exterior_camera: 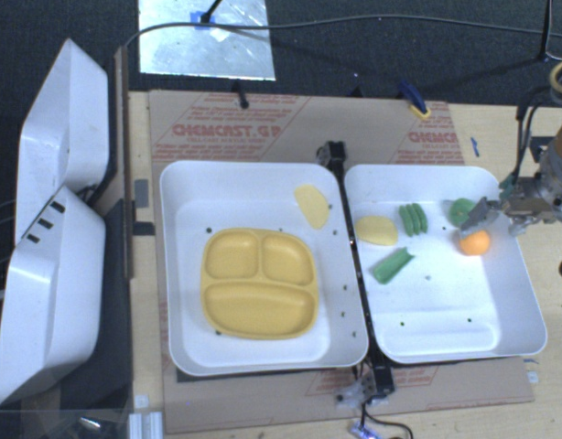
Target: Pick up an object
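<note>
gripper (490,210) above small round orange ball (475,242) | we cannot tell finger opening — no hold seen | risk: ball rolls against green leafy toy (461,211) — we miss

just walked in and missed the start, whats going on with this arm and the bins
The arm reaches in from the right, its gripper low over the right bin, right beside the orange ball and a green piece. Nothing is visibly held. The left bin holds a yellow divided plate.
</note>
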You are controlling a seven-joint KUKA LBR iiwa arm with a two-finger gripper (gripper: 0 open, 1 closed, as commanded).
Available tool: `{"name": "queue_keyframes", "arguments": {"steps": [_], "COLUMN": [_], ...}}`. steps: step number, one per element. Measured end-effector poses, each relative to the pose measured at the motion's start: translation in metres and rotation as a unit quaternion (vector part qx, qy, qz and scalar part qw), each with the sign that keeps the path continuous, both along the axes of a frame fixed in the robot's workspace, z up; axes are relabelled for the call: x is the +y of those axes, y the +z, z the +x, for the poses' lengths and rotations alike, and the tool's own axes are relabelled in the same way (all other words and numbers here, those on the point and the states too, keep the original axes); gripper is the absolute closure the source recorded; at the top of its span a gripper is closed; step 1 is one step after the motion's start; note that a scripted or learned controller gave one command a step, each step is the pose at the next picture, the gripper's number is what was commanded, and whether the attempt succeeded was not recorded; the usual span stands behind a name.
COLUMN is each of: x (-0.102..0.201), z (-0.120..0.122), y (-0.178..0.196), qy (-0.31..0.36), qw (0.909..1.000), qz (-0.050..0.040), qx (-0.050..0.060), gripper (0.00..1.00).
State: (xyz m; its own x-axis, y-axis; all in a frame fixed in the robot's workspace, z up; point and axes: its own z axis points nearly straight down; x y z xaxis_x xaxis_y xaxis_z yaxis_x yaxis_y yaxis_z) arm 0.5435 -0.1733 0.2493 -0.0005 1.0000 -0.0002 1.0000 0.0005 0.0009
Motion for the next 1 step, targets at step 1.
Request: {"name": "queue_keyframes", "arguments": {"steps": [1], "x": [0.0298], "z": [-0.0117], "y": [0.0612], "qy": [0.001], "qw": [1.0000], "qz": [-0.0001], "qx": [-0.003], "gripper": [0.00]}}
